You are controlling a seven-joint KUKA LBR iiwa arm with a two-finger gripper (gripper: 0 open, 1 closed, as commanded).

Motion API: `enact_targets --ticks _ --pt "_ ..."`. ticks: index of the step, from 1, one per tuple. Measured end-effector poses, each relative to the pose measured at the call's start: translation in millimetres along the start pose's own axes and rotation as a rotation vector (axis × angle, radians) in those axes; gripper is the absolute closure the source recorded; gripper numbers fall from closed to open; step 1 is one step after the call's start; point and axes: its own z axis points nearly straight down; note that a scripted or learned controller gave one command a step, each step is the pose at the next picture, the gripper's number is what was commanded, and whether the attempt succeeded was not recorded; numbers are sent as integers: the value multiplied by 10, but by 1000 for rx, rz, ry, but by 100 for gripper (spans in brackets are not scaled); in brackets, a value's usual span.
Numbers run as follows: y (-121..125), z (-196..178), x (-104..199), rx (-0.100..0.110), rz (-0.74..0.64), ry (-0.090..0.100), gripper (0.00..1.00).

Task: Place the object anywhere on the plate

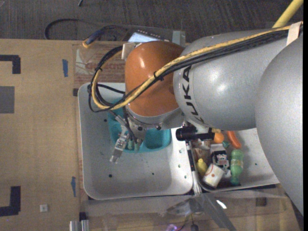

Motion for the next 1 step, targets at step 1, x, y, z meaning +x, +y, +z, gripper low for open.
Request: enact_targets --ticks 1 --pt "9 -107 -12 -4 2 -3 100"
